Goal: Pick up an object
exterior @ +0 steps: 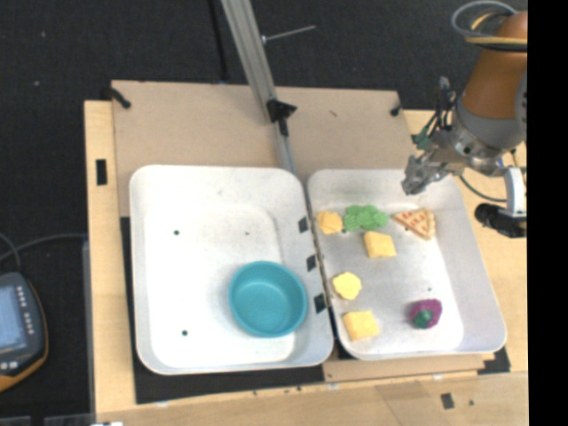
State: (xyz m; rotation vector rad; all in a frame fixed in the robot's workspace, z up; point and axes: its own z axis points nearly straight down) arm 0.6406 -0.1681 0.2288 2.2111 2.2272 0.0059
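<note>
The right bin [470,264] holds several small toy foods: a green leafy piece [365,217], an orange pizza-like wedge [415,223], yellow blocks [380,245] [330,224] [346,285] [360,325], and a purple and green piece [425,313]. My gripper [415,181] hangs over the bin's back right corner, just above and behind the wedge, apart from it. Nothing shows between its fingers.
A blue bowl [268,298] sits in the left bin [177,202] near its front right. A slanted metal pole [253,56] runs from the top down to the gap between the bins. A black handheld device [16,318] lies at far left.
</note>
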